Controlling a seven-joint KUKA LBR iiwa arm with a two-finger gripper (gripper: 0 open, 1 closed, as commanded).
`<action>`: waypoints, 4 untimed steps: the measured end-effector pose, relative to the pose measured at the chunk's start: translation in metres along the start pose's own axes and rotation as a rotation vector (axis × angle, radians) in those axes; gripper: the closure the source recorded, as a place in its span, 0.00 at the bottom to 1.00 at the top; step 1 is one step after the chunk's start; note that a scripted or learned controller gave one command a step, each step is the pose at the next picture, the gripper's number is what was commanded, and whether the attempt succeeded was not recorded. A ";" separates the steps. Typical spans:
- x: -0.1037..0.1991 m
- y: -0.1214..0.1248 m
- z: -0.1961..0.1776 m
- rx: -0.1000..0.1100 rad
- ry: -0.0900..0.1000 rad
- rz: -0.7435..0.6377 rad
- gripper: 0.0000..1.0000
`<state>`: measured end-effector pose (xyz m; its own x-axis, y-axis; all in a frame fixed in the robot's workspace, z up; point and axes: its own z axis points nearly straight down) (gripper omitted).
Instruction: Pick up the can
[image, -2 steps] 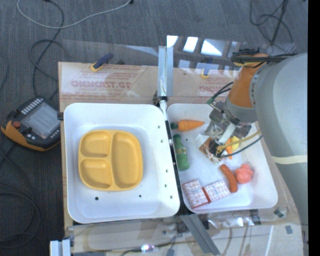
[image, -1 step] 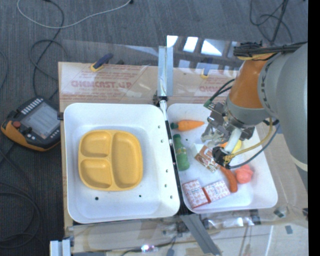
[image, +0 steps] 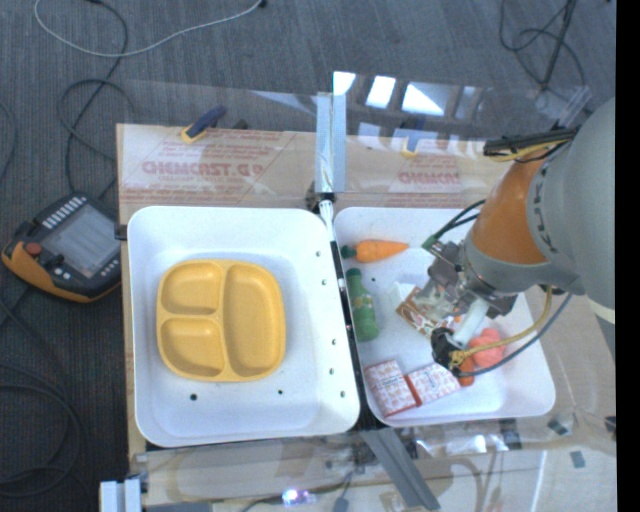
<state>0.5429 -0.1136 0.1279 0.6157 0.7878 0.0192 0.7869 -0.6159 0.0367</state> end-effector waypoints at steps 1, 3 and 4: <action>0.075 -0.004 -0.104 0.038 -0.024 0.032 1.00; 0.066 0.000 -0.270 0.036 -0.026 0.082 1.00; 0.123 0.060 -0.190 0.038 -0.025 -0.044 1.00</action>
<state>0.6582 -0.0517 0.3226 0.5806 0.8142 -0.0062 0.8142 -0.5806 -0.0009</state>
